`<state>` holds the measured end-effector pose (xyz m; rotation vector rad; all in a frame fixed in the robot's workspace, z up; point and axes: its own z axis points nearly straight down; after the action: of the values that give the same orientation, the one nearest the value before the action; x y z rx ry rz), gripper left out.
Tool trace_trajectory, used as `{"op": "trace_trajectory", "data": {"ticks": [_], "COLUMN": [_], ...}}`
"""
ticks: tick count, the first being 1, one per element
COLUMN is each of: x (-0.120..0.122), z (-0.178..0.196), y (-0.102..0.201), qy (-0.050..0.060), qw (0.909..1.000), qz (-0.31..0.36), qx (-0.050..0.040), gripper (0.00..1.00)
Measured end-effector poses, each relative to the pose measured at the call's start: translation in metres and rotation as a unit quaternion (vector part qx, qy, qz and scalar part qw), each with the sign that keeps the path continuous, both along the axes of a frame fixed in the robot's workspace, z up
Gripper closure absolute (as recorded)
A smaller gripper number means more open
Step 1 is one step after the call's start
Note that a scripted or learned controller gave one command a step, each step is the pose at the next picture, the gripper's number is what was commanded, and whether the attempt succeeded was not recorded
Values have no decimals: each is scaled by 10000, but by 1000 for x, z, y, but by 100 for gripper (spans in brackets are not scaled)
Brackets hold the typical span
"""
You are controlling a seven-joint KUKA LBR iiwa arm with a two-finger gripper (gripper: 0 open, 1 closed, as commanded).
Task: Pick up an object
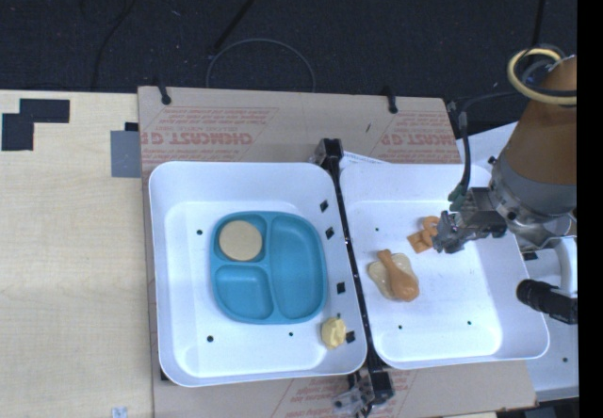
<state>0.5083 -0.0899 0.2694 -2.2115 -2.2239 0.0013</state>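
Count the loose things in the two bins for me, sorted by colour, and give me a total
Blue: 1, the divided plate in the left bin.
Tan: 2, a round cracker in the plate's compartment, a chicken drumstick in the right bin.
Yellow: 1, small lump beside the plate.
Orange: 1, small piece by the gripper.
Total: 5

Cardboard sheet (283, 120) beneath the bins bears red print, upside down, reading roughly "CHEMCRZT" at left; a like mark at right and the lower-edge print stay illegible.

Grey arm (537, 185) with orange band, yellowish cable loop, dark metal pincer (450, 235).
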Motion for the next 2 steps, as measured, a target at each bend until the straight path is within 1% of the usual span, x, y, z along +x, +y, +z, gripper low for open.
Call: {"op": "trace_trajectory", "data": {"ticks": [1, 2], "x": [-5, -12], "z": [-13, -17], "y": [43, 105], "qy": [2, 2], "qw": [10000, 10000], "qz": [-15, -5], "qx": [-7, -6], "gripper": [100, 100]}}
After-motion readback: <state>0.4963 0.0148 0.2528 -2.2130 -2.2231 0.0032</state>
